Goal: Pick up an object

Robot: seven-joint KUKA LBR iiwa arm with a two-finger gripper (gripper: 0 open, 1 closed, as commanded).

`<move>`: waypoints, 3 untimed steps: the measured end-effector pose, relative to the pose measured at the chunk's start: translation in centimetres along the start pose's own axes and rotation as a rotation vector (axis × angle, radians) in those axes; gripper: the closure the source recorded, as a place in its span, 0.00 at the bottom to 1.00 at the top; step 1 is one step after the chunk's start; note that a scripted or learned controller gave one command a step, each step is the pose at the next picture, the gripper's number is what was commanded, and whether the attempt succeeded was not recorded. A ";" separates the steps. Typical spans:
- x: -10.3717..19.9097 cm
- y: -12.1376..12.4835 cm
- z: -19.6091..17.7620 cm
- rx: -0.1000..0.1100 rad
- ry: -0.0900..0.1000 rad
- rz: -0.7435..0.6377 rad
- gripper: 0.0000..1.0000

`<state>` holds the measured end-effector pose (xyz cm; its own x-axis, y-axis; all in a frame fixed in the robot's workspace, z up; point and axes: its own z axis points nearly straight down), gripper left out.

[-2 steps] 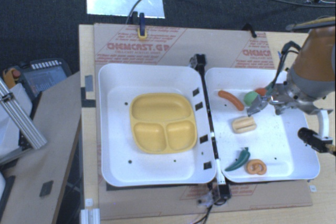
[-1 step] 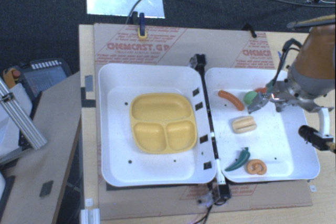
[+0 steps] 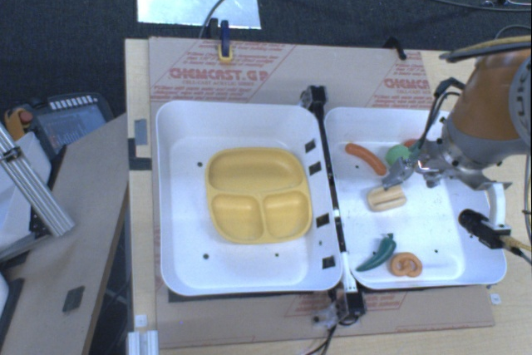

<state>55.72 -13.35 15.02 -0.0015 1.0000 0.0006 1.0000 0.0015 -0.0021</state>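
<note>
Grey arm with orange band reaching into the right white bin [image 3: 478, 266], two-finger gripper [image 3: 402, 173] low just above a tan bread-shaped block [image 3: 386, 198], finger gap impossible to judge, green ball [image 3: 398, 154] and orange sausage [image 3: 366, 158] close by, yellow divided plastic tray [image 3: 256, 194] in the left white bin [image 3: 179, 204]

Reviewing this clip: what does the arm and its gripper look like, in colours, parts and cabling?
The arm enters from the right, with a broad orange band above a grey wrist section. Below it sits a metallic silver gripper, slim and narrowing toward the tip. A thin dark cable loops along the wrist's left side.
</note>
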 end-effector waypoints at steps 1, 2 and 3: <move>0.6 0.8 5.6 -0.001 0.001 -0.003 0.00; 0.6 0.9 6.6 -0.002 -0.001 0.001 0.00; 0.6 0.9 5.5 -0.005 -0.001 0.001 1.00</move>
<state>56.64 -12.73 9.56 -0.0006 1.0000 -0.0007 1.0000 0.0006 0.0028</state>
